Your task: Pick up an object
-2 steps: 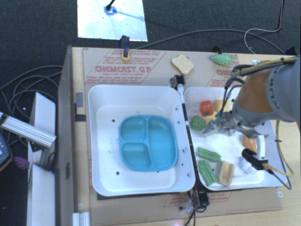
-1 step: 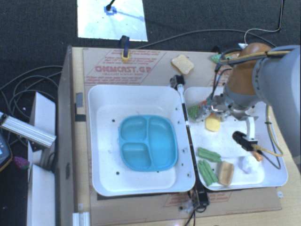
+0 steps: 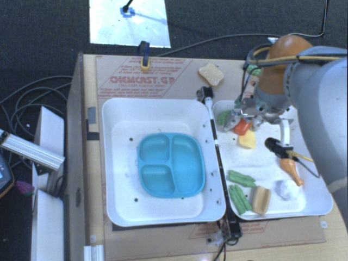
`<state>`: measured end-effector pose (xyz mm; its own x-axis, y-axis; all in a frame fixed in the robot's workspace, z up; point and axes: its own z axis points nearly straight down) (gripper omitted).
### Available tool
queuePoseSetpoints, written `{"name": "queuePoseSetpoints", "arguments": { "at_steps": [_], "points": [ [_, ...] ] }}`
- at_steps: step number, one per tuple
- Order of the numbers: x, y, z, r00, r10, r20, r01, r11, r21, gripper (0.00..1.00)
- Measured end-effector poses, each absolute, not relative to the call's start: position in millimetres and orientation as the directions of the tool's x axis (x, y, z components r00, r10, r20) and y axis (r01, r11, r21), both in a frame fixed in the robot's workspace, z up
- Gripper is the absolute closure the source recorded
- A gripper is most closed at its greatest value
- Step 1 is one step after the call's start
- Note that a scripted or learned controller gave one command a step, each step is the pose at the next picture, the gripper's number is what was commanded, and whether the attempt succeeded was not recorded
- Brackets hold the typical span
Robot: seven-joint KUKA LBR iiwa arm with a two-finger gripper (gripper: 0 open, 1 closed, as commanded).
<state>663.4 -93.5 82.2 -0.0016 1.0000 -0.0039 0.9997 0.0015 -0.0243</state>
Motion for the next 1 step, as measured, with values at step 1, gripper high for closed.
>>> {"name": "queuePoseSetpoints", "arguments": {
  "at_steps": [1],
  "points": [
    [664.3, -93.4, 93.3, -0.002, 1.000, -0.004, 1.000, 0.002, -0.021, 1.00]
  ]
}}
